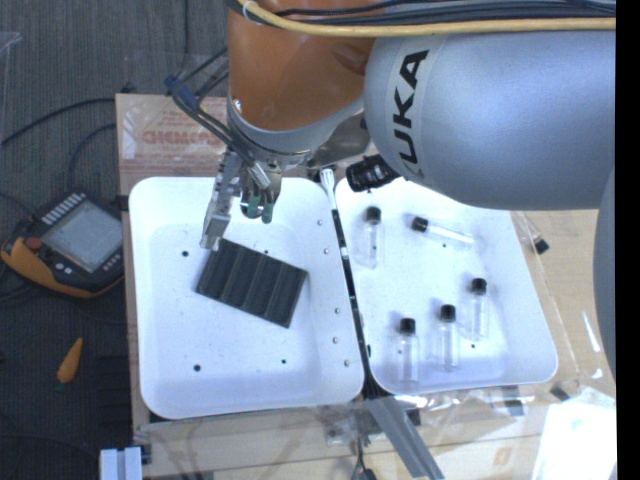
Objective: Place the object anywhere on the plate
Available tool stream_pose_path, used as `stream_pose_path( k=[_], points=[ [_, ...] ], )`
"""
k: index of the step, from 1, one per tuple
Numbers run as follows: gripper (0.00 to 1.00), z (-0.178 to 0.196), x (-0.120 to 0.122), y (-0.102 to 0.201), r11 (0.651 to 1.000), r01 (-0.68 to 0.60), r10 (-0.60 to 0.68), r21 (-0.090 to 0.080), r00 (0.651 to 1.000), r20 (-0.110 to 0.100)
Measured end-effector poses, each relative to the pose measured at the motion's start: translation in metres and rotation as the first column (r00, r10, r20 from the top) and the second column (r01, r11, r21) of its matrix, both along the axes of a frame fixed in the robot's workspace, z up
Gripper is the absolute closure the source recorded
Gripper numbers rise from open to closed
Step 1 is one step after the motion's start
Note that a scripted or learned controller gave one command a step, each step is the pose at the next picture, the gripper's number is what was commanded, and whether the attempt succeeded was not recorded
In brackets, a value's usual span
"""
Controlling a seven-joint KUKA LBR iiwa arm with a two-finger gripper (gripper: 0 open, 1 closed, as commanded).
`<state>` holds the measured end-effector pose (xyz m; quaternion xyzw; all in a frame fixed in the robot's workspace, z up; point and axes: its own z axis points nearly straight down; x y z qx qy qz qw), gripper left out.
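A black ridged plate [251, 284] lies tilted in the middle of the left bin [170, 368]. My gripper [238, 230] hangs over the back of that bin, just above the plate's far edge. Its fingers stand apart, one long finger [214, 220] reaching down to the plate's upper left corner, the other [263, 204] shorter and to the right. I see nothing between them. Several clear vials with black caps lie in the right bin [520, 358], such as one [372, 234] near the divider and one [441, 231] further back.
The grey arm and its orange band [300, 48] cover the back of both bins. A teach pendant [72, 244] and an orange tool [68, 360] lie on the floor left of the bench. More vials [446, 332] sit at the right bin's front.
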<state>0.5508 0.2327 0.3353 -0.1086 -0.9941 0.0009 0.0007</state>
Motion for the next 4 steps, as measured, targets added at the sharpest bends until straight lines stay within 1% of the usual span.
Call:
stream_pose_path(
  k=[1, 2, 3, 4],
  points=[
    [1.0, 0.028, 0.095, -0.009, 0.954, -0.301, 0.301, 0.001, 0.954, 0.003],
    [1.0, 0.098, 0.119, -0.005, 0.854, -0.52, 0.52, 0.002, 0.854, 0.005],
    [1.0, 0.097, 0.119, 0.001, 0.999, -0.045, 0.045, 0.003, 0.999, 0.002],
    [1.0, 0.098, 0.081, 0.001, 0.927, -0.376, 0.376, 0.002, 0.927, 0.001]
  ],
)
